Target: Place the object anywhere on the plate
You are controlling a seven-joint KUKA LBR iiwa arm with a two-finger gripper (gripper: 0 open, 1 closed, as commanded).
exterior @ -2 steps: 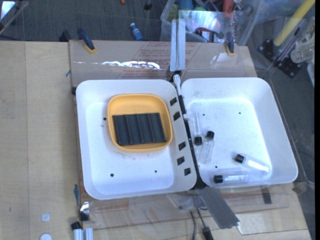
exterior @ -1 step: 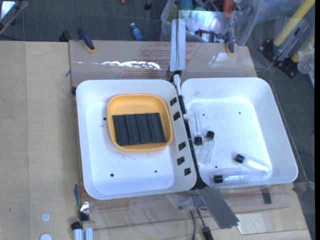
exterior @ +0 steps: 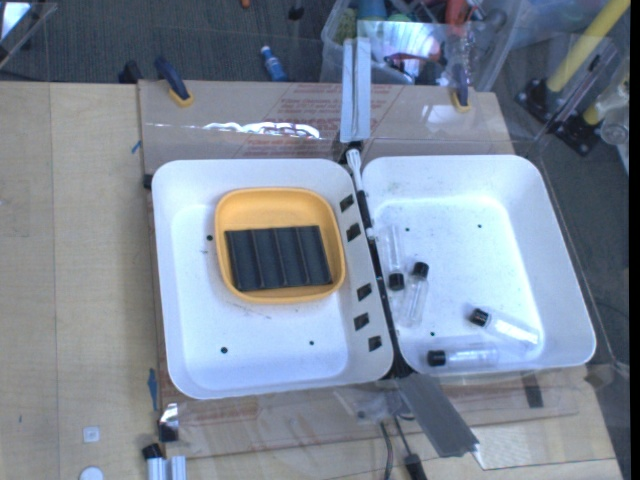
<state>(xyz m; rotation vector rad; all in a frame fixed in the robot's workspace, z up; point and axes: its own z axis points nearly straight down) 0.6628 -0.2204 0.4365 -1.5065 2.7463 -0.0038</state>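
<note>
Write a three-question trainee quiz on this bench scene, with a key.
1. True or false: the yellow plate sits in the right bin.
2. What lies on the plate?
A. a dark ridged block
B. a clear vial
C. a blue clamp
3. Fill in: the clear vials in the right bin have ____ caps.

Key: 1 false, it sits in the left bin; 2 A; 3 black.
</note>
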